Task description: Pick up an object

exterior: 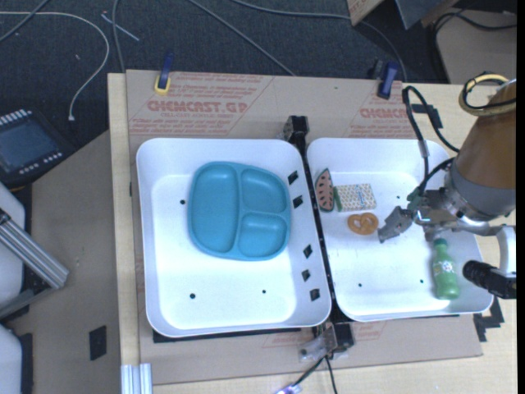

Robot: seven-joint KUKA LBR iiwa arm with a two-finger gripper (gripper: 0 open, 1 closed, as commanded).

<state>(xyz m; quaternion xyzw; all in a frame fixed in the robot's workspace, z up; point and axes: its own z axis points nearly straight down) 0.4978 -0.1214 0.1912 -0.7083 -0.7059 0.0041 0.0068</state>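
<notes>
In the right bin [385, 298] lie a watermelon slice [326, 190], a pale speckled sponge-like block [355, 196], a brown pretzel [362, 222] and a green bottle [445, 271]. My gripper [394, 224] hangs low over the right bin, just right of the pretzel and left of the bottle. Nothing shows between its fingers. The grey arm with its orange band [490, 150] comes in from the right.
The left bin [164, 302] holds a blue divided plate [240, 210]. Black clips line the seam between the bins [310, 245]. Cables run over the right bin's far corner [422, 130].
</notes>
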